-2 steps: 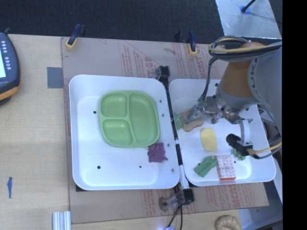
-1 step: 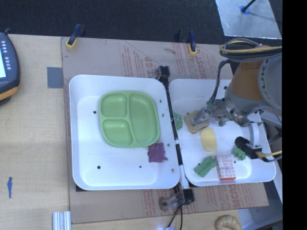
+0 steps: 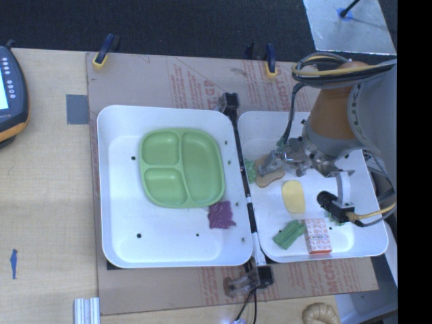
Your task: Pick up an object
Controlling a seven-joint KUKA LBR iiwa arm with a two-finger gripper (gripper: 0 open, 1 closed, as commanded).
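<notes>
Camera view showed the gripper (image 3: 270,167) low in the right bin (image 3: 361,245), close to that bin's left wall, with the arm (image 3: 337,113) reaching in from the right. Whether its fingers were apart or together could not be told; the metal parts blurred into what lay under them.

Directly at the tip lay a tan piece (image 3: 270,176), seemingly touching the gripper, its long axis running roughly along the reach of the arm, tilted a little. Whether it sat between the fingers was not clear. Just beyond the tip, against the wall, a green scrap (image 3: 250,172) showed.

Back toward the arm and nearer the camera lay a yellow piece (image 3: 293,196), near but apart from the tip. Further out toward the front edge were a green block (image 3: 289,235) and a red-and-white box (image 3: 317,237), side by side.

Across the wall, in the left bin (image 3: 115,181), a purple piece (image 3: 221,215) lay beside a green tray (image 3: 182,167).

By my judgement the tan piece was the likeliest target, needing almost no sideways travel.
</notes>
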